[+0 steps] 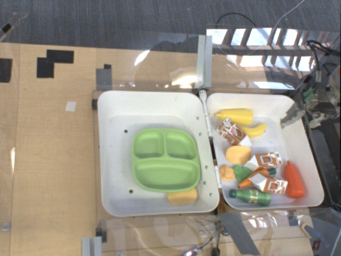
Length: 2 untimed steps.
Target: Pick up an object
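The right bin (298, 143) holds a pile of toy food. There is a yellow squash-like piece (234, 115), a banana (257, 130), a brown-and-white carton (230, 132), a yellow-orange fruit (238, 154), two small cartons (268, 160) (276, 185), a carrot (249, 179), a red bottle (294, 180) and a green bottle (250, 196). My gripper (305, 110) hangs at the right bin's far right rim, beside the pile and apart from every item. Nothing shows between its tips.
The left bin (114, 143) carries a green divided plate (165, 160), and a yellow lump (183, 197) lies by the plate's near edge. A metal post (204, 63) stands behind the divider between the bins. Cables and a frame crowd the back right.
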Tool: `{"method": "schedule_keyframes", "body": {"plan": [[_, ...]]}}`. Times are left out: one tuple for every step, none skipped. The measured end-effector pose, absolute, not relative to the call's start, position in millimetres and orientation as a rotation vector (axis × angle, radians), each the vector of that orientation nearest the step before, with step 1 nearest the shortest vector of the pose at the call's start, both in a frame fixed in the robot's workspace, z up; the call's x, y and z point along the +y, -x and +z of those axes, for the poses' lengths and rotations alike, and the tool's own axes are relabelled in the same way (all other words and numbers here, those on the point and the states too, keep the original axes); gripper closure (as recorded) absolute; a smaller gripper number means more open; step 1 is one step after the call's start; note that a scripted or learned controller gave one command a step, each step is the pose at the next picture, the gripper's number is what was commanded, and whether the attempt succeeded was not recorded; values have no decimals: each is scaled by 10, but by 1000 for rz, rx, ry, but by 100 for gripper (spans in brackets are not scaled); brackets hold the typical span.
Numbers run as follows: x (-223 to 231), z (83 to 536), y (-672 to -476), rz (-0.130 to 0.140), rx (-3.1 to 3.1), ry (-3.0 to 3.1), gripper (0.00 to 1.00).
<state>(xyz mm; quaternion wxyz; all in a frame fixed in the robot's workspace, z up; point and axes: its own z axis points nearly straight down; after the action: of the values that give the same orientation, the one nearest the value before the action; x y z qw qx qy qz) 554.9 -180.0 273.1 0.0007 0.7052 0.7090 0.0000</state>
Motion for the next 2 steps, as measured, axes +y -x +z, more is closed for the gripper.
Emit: {"method": "schedule_keyframes", "body": {"plan": [[-2058, 2035, -5445, 0, 2100, -2336, 0], [-1785, 1069, -5198, 6, 2016, -2404, 0]]}}
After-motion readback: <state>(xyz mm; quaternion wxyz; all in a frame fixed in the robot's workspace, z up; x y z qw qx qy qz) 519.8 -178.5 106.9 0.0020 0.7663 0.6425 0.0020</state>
